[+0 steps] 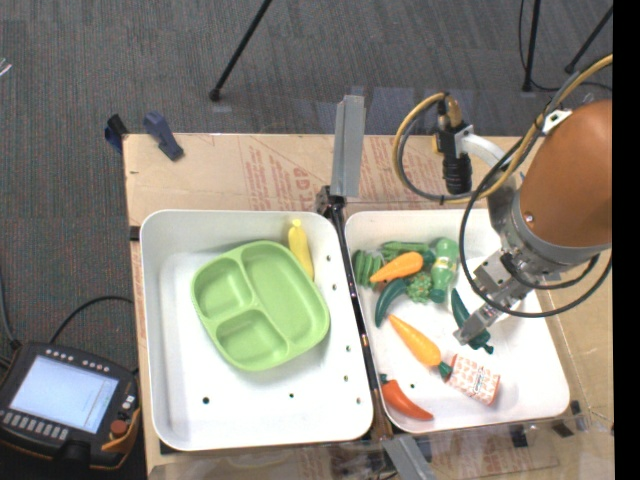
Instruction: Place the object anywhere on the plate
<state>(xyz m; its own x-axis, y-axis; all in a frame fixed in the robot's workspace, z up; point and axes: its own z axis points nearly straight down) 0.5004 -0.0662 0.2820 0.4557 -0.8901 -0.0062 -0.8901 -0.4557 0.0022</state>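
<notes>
The scene is evenly and brightly lit from above; the two white bins (160, 268) read near-white with mild glare on their floors; shadows are soft and short, a faint one lying under the green plate (262, 305); the orange band (575, 178) carries a dull sheen; the picture is slightly soft and grainy overall; the grey carpet (100, 48) shows fine noise.

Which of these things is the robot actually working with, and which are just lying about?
For the job:
- plate, green, in the left bin
- gripper, over the right bin
- toy food in the right bin to pick from: two carrots, broccoli, red pepper

Lying about:
- corn beside the plate
- small carton
- tablet on the floor
- blue clamp
</notes>
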